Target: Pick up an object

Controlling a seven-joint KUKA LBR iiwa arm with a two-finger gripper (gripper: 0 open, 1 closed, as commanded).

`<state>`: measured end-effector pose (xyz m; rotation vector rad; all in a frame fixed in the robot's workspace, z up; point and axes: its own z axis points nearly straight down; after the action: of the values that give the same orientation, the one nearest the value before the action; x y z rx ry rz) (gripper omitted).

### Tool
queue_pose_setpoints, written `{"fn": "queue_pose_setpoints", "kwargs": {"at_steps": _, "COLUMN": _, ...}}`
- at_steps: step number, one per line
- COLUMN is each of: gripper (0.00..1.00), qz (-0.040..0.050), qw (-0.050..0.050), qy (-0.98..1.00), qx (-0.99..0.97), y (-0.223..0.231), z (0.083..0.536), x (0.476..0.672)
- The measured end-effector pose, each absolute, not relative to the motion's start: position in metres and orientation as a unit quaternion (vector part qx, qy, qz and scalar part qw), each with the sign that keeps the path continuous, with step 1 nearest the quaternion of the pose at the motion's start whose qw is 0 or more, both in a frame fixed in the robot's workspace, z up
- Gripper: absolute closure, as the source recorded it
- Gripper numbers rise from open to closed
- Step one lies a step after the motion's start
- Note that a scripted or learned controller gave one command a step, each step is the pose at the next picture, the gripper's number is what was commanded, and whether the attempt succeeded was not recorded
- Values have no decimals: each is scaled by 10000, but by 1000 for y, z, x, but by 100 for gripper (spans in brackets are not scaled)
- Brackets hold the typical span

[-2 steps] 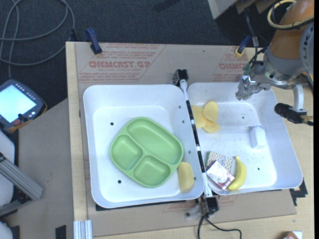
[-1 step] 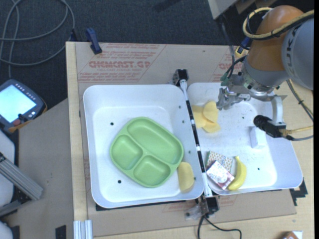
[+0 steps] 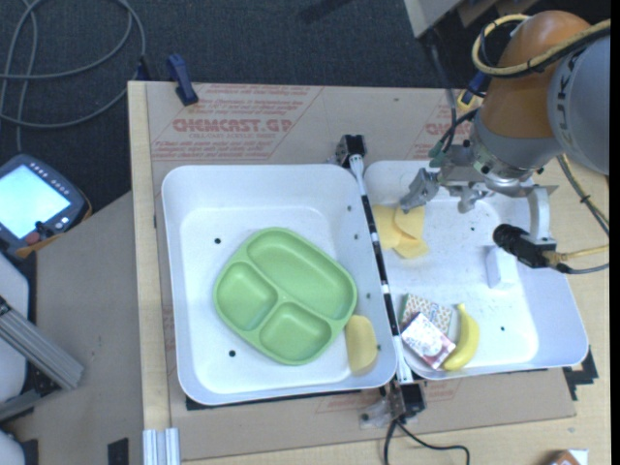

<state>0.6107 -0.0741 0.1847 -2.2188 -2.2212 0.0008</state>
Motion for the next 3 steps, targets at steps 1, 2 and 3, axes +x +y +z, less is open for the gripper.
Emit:
{"fn": "queue_pose_setpoints", "kwargs": {"at_steps": 1, "gripper": 0, "qz": -15, "qw": -19, "qy": -7070, "qx": -7072, "y": -94, "z": 87, "x": 621}}
{"fn": "queue_pose_setpoints", "kwargs": {"at_steps": 2, "gripper": 0, "qz": -20, "qw": -12, "qy": -7073, "qx": -7069, "y": -97, "z": 87, "x": 622}}
{"fn": "queue_pose_setpoints", "kwargs": {"at_steps": 3, "gripper": 0, "qz": -16, "qw": -16, "qy": -7069, "qx": -7073, "y": -94, "z": 87, "x": 619}}
